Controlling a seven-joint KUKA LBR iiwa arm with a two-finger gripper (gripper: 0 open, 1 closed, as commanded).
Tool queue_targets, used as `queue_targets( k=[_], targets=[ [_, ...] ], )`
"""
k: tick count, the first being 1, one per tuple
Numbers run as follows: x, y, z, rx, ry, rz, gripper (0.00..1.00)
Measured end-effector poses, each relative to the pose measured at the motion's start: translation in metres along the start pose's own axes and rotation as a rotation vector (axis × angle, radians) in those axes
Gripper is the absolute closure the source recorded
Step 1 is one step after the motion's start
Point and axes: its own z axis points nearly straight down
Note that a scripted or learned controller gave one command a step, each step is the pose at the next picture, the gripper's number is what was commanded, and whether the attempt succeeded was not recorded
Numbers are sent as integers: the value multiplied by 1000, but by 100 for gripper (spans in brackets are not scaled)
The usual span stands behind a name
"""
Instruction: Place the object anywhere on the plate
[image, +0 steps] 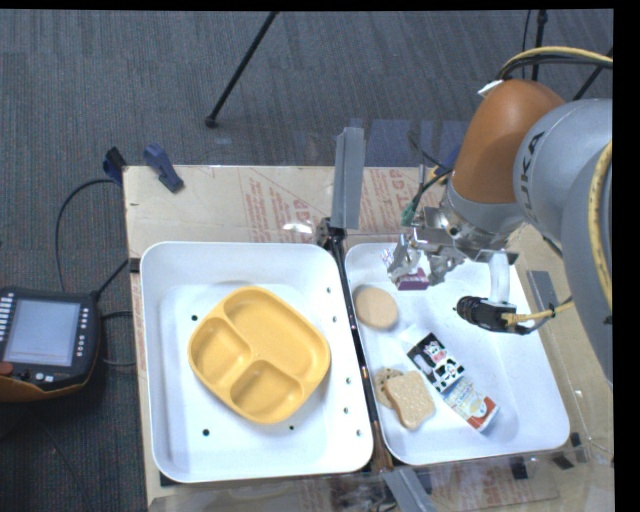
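A yellow plate (260, 352) with three compartments lies in the left bin (165, 270). My gripper (415, 265) hangs over the far left part of the right bin (540, 395). A small purple object (412, 283) shows right at its tip, and whether it is gripped or lying beneath I cannot tell. A round tan cookie (376, 307) rests just in front of the gripper. Nearer the front lie a slice of toy bread (408, 397) and a milk carton (450, 380) on its side.
The raised rims between the two bins (350, 330) separate the gripper from the plate. A grey upright post (348, 180) stands behind the bins. A black cable fitting (487, 312) hangs from the arm over the right bin. A handheld control pendant (45, 340) lies on the floor at left.
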Motion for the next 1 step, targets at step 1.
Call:
queue_targets(
  k=[1],
  targets=[
    [74,-40,-62,-5,3,-18,100]
  ],
)
